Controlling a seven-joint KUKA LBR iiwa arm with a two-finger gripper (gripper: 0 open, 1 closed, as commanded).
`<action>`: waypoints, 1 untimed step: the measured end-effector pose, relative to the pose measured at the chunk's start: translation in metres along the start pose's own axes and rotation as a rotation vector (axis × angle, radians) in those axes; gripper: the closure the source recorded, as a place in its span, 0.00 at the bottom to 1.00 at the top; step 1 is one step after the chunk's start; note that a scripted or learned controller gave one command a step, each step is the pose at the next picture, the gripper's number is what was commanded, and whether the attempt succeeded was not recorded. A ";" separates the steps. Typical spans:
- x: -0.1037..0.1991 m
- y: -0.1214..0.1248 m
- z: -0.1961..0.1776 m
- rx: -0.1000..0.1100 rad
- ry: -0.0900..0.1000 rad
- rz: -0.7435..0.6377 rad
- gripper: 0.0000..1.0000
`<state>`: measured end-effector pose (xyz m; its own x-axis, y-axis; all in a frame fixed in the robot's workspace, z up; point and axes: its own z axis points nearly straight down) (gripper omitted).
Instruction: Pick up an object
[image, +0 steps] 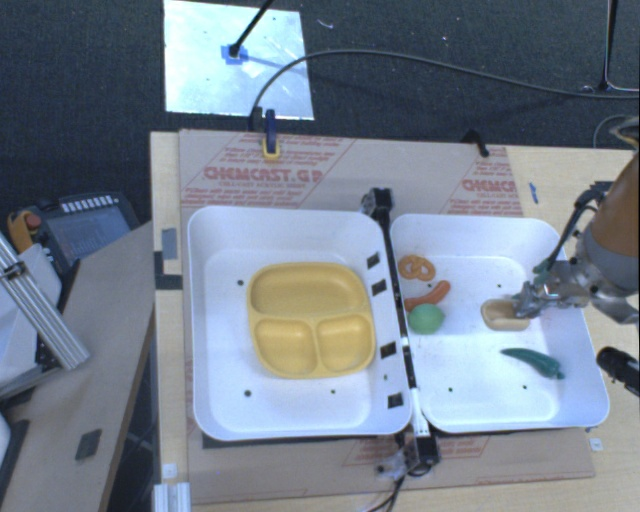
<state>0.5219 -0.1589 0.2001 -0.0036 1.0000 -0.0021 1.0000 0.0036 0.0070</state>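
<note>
At the frame's right edge, the robot's gripper (527, 302) hovers over the right bin (470, 410), its fingers closed around a tan, bread-like piece (500, 316). A pretzel (417, 267), green ball (426, 318) and green pepper (533, 362) lie nearby; the left bin (220, 400) holds a yellow divided tray (305, 319).

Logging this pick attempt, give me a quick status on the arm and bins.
Gripper down in right bin, at the tan piece. Grasp unconfirmed. Green pepper lies just in front; green ball, pretzel sit apart.

Yellow tray (305, 330) fills left bin (215, 300) middle; right bin (470, 400) near half mostly open.
</note>
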 end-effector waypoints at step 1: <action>-0.002 0.006 -0.044 0.001 0.000 0.000 1.00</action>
<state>0.5271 -0.1605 0.2440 -0.0041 1.0000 -0.0021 1.0000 0.0041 0.0061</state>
